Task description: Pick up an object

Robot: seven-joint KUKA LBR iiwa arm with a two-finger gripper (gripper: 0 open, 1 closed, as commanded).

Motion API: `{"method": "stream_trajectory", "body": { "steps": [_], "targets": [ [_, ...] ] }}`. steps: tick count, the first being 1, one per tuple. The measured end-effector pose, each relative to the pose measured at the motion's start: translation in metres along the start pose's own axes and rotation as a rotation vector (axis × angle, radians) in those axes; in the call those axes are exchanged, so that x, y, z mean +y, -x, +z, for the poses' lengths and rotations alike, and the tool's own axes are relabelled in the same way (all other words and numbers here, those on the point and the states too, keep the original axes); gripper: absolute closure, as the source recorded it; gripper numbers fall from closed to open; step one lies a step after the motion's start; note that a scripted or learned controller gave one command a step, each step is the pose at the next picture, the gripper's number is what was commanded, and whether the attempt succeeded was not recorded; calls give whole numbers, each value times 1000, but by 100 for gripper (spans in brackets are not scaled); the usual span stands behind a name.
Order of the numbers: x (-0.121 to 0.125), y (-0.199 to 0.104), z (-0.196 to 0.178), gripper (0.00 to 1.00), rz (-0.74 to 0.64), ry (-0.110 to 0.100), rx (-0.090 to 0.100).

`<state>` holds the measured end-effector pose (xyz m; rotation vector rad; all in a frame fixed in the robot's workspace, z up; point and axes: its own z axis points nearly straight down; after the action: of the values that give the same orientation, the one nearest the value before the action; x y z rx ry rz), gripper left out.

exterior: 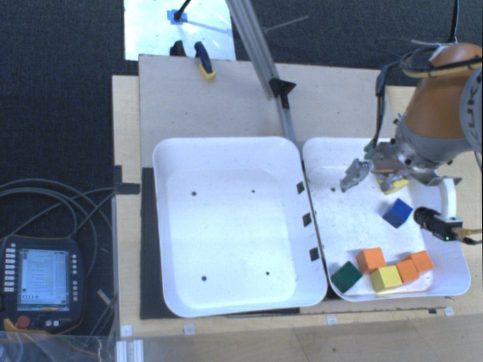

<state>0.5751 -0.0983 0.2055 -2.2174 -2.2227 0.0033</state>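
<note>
the end effector point(355, 176) hangs over the right bin point(332, 157), its grip too foreshortened to tell. a yellow block point(395, 185) peeks from under the wrist, perhaps not held. blue cube point(397, 213), green point(346, 276), orange point(370, 259) blocks lie nearby.

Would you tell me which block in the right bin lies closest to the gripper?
The yellow block right under the gripper; the blue block is farther, the rest cluster by the bin's near edge.

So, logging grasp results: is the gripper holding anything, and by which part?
Cannot be told. The gripper hangs over the right bin; a yellow block sits under the wrist, with no visible grasp.
</note>
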Motion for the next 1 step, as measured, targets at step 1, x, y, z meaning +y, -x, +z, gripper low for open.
{"method": "stream_trajectory", "body": {
  "steps": [1],
  "targets": [
    [-3, -1, 42, 0, 0, 0, 0]
  ]
}}
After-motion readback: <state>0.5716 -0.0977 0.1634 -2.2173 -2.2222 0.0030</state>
